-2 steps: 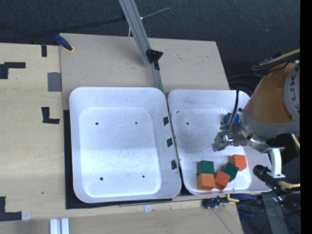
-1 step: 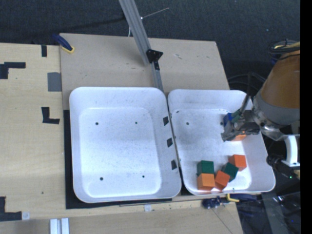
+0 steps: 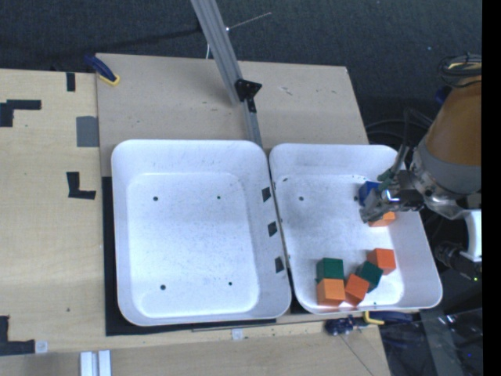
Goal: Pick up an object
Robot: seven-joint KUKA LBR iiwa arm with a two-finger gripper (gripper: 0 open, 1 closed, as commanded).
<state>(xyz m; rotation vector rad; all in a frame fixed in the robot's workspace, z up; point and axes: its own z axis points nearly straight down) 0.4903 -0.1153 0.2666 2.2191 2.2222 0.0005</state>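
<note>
Clustered blocks [image 3: 350,279], orange and green, are seen at the right bin's [image 3: 313,159] near edge. Further back, the gripper [image 3: 378,204] is lowered beside an orange block [image 3: 383,219]; whether anything is grasped cannot be told, so the pick is judged unfinished.

My arm [image 3: 458,143] comes in from the right side, with its orange band showing above my wrist. My gripper [image 3: 377,204] points to the left and down low. I can't tell how my gripper is set
</note>
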